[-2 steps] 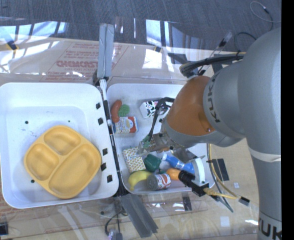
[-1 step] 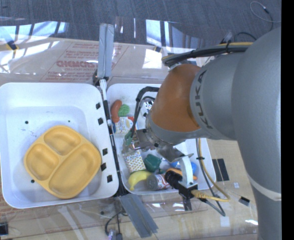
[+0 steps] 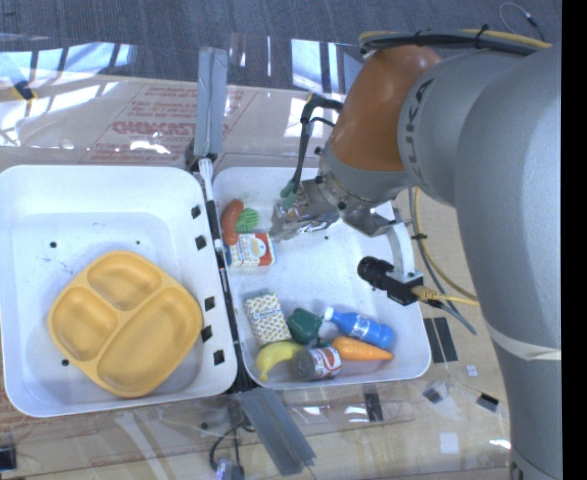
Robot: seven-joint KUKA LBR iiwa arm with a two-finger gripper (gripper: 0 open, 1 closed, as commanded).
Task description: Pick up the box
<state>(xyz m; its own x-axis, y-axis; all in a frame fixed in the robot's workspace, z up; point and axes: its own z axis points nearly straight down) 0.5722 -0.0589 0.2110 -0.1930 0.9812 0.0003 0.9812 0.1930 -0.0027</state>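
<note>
The arm is reaching in from the right over the right bin (image 3: 413,363), its orange band and grey wrist covering much of that bin's upper right part. The gripper (image 3: 291,215) is hanging low in the bin's upper left area, just beside a carrot-like toy vegetable (image 3: 233,218) with green leaves that is lying against the left wall; whether its tips are parted or closed cannot be told here, and nothing is showing between them. Just below the gripper, a small white carton with a red label (image 3: 250,252) is sitting close to the same wall. The box (image 3: 267,317), a small patterned cream-coloured one, is lying tilted in the lower left part of the right bin, near the left wall and well below the gripper. It is crowded on its lower side: a banana (image 3: 276,356) is touching or nearly touching its bottom corner, and a dark green item (image 3: 304,325) is sitting just to its right. Further right, a can (image 3: 319,364), a blue bottle (image 3: 361,327) and an orange carrot (image 3: 365,349) are lining the bin's front edge. Open white floor is lying between the box and the carton above it. In the left bin (image 3: 33,208), a yellow divided plate (image 3: 123,321) is resting toward the front, with bare floor around it.
</note>
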